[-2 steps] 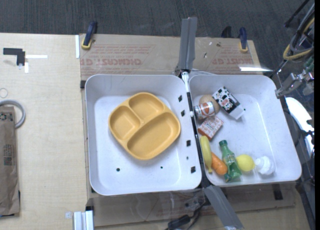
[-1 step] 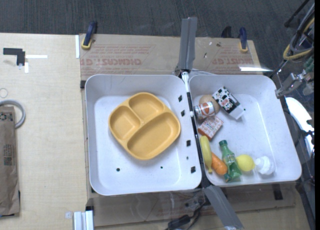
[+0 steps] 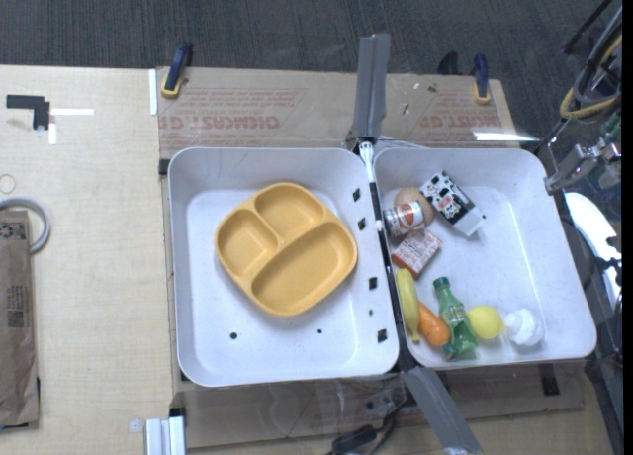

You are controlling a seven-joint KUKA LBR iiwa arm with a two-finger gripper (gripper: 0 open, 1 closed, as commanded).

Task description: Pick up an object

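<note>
The right bin [image 3: 554,245] holds several small objects. A black-and-white carton [image 3: 447,200] lies at the back beside a small can [image 3: 406,214]. In front of those lie a red packet [image 3: 418,250], a yellow banana [image 3: 406,300], a carrot [image 3: 432,323], a green bottle [image 3: 453,318], a lemon [image 3: 485,321] and a white lump [image 3: 522,325]. My gripper [image 3: 569,171] hangs at the bin's right rim, above and to the right of the objects and apart from all of them. It is partly cut off by the view's edge.
The left bin [image 3: 198,275] bears a yellow divided plate [image 3: 287,260]. A grey divider [image 3: 372,87] stands between the bins at the back. Cables and arm parts [image 3: 593,77] crowd the right edge. A brown bag [image 3: 18,315] lies far left.
</note>
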